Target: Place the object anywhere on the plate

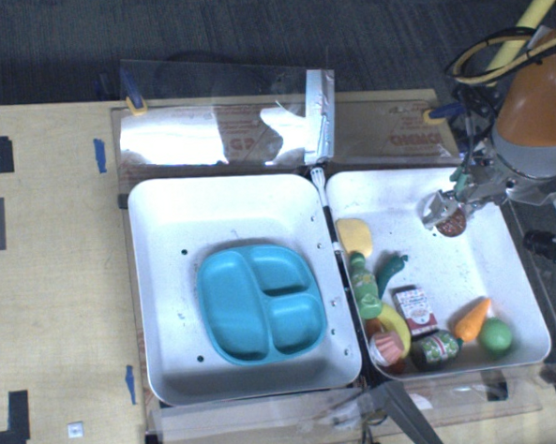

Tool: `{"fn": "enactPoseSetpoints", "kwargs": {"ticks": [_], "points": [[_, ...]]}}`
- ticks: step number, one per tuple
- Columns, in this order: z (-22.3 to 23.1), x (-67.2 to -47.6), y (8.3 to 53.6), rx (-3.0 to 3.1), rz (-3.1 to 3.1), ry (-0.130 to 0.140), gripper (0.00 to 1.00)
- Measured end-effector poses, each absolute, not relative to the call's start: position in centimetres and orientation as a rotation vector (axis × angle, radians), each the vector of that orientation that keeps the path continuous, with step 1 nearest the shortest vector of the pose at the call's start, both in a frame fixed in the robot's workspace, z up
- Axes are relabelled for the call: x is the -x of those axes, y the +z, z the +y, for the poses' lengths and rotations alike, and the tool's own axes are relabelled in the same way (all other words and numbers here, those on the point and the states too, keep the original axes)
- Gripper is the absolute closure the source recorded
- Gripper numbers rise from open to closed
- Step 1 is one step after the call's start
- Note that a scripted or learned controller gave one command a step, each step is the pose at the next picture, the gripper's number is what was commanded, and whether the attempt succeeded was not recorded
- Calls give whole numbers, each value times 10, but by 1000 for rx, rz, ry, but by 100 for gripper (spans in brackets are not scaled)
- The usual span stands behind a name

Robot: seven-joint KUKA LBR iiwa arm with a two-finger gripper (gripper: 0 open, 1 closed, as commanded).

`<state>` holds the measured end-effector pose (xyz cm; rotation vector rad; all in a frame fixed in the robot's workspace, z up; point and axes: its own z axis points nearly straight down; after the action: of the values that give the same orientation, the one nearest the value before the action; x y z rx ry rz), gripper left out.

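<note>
gripper (449, 213) over right bin (530, 276), upper part, closed on a small reddish-brown object (453, 223) | blue plate (261, 302) in left bin (168, 270), nothing on it | progress: pick looks done; carry across and release remain

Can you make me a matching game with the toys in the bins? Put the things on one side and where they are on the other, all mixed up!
Things:
1. blue plate
2. carrot
3. green ball
4. gripper

Places:
A. right bin's near right corner
B. middle of the left bin
C. over the far part of the right bin
D. just left of the green ball

Pairs: 1-B, 2-D, 3-A, 4-C
</note>
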<state>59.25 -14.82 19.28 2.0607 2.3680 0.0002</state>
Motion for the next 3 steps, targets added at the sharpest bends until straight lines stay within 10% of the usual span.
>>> {"fn": "enactPoseSetpoints", "kwargs": {"ticks": [1,2,3], "points": [[-78,-629,185,-1808,2565,4,100],[-25,-609,185,-1543,2737,1,100],[-11,-667,249,-1307,2848,5,100]]}}
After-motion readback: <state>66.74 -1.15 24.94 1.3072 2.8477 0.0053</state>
